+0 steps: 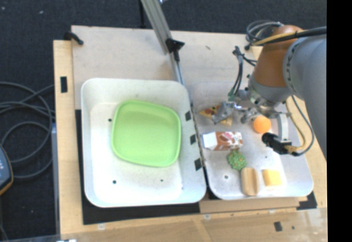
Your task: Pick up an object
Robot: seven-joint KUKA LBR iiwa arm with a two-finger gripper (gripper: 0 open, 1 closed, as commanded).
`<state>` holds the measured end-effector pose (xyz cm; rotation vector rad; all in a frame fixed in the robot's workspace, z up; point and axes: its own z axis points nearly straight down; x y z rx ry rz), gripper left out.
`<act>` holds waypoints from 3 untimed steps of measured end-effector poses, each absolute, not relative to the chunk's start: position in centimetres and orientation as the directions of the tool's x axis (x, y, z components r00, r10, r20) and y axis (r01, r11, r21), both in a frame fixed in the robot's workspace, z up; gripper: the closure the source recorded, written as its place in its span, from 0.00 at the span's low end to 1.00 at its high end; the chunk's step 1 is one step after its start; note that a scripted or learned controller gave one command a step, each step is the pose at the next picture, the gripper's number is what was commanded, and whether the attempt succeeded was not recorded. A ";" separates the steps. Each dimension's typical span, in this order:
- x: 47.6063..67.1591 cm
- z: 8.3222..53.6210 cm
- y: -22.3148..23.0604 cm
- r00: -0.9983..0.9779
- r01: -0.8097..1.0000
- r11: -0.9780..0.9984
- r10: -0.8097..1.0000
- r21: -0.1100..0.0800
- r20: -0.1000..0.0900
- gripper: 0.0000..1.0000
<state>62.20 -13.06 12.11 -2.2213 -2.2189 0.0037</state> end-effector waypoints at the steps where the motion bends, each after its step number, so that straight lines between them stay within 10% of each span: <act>1: 62.2 10.0 -13.1 0.001 1.000 -0.001 1.000 -0.001 -0.001 0.00; 2: 62.3 11.2 -13.2 0.002 1.000 -0.002 1.000 0.002 0.000 1.00; 3: 63.0 15.9 -12.6 0.000 1.000 0.000 1.000 0.005 -0.001 1.00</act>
